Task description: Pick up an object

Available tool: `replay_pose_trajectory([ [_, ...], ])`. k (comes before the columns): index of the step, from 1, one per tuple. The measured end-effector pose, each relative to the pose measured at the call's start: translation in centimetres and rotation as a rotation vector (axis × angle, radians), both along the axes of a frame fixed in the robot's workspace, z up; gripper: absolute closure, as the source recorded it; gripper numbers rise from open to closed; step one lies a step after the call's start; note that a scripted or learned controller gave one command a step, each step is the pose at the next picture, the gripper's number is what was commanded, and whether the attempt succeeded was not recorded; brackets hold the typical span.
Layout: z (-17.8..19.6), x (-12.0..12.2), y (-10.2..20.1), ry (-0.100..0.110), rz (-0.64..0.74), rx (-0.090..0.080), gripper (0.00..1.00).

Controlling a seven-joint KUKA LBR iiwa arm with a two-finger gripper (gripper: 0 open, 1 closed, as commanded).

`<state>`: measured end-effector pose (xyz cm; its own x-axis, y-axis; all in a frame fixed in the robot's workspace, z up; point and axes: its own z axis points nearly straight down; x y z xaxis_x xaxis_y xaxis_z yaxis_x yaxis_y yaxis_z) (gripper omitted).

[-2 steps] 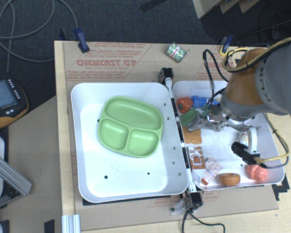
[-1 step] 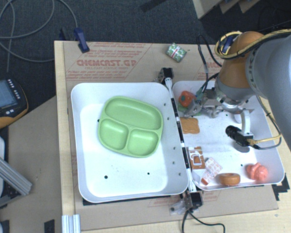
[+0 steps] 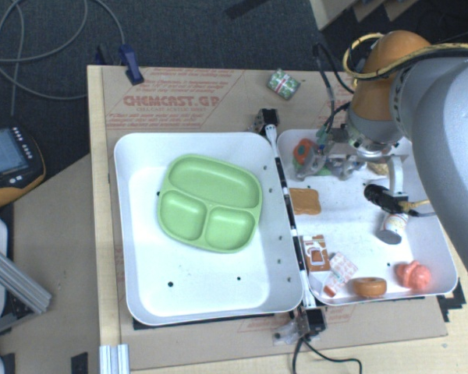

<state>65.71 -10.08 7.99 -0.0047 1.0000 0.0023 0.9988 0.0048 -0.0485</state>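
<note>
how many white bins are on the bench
2. One bin lies on the left, holding a green plate; the other bin lies on the right, under the arm.

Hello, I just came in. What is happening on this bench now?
A robot arm reaches from the right into the right bin, trying to pick up an object. Its gripper is low at the bin's far end, next to an orange and green toy; I cannot tell if it holds anything. Other small items lie in that bin, such as a brown block and a pink toy. The left bin has a green divided plate.
</note>
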Motion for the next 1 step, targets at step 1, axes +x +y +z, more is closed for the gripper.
replay_pose_trajectory([
  [1, -0.02, 0.02, -0.34, -0.001, 0.001, 0.002, 0.0],
])
